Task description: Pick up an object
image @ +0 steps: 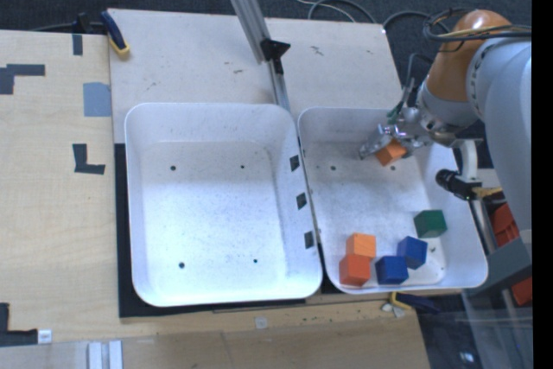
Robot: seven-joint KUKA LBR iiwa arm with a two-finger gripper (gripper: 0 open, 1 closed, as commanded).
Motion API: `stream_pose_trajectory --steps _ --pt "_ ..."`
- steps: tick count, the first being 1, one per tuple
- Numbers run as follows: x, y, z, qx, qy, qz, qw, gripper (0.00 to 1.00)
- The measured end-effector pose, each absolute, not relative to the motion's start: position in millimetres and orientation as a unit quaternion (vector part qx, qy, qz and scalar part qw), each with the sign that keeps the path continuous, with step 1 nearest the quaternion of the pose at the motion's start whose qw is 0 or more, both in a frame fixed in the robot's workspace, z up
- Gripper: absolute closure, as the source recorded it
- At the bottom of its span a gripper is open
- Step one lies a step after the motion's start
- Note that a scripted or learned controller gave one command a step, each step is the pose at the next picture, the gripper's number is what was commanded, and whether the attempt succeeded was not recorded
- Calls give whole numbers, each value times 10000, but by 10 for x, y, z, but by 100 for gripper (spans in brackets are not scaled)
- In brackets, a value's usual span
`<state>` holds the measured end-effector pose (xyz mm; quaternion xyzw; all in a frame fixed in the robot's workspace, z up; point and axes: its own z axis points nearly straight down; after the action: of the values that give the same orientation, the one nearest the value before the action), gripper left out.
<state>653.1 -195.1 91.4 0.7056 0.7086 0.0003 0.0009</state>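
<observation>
My gripper hangs over the upper part of the right bin, reaching in from the right. A small orange block sits between its fingers, and the fingers are shut on it. The block looks lifted slightly above the bin floor. Near the front of the same bin lie an orange cube, a darker orange-red cube, two blue cubes and a green cube.
The left bin stands beside the right one, with a divider wall between them. A slanted metal rail crosses the back of the bench. Cables and arm fittings crowd the right edge.
</observation>
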Motion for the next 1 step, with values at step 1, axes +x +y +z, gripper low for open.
stream_pose_trajectory --steps 1 --pt "6293 -1400 923 7053 7089 -4 -10 0"
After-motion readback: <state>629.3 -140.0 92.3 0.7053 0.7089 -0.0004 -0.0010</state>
